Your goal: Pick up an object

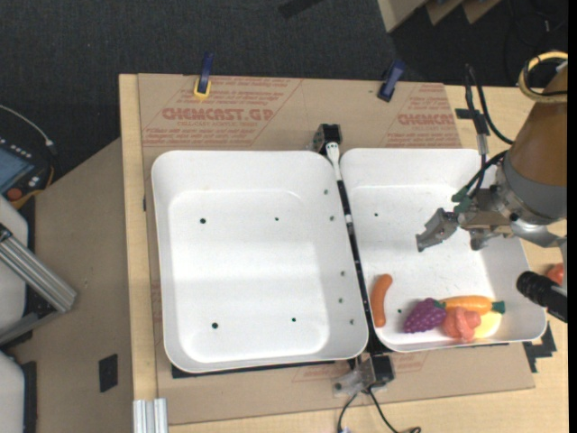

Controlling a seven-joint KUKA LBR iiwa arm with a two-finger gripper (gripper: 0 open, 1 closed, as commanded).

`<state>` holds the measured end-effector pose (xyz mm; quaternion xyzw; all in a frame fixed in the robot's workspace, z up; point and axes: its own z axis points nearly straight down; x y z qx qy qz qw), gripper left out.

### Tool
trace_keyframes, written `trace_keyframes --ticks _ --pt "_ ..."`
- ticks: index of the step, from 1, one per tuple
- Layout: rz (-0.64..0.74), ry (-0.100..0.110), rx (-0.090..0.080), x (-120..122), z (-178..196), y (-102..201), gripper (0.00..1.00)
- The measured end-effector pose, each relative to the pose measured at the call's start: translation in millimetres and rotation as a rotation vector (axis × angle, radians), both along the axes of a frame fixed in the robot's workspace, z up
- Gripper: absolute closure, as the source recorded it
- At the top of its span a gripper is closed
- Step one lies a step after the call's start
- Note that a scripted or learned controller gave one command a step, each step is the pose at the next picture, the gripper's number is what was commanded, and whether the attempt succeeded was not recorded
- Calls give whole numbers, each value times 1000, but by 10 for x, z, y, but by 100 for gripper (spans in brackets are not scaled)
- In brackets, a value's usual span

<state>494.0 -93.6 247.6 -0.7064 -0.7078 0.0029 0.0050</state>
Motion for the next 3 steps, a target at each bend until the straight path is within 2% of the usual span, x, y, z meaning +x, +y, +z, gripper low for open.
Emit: trace_keyframes --ticks 1,2,3 --pt "9 -1 2 -115 -659 1109 0" --pt "-3 -12 -3 -93 -514 1035 100" --pt "4 -28 -2 583 568 1432 100"
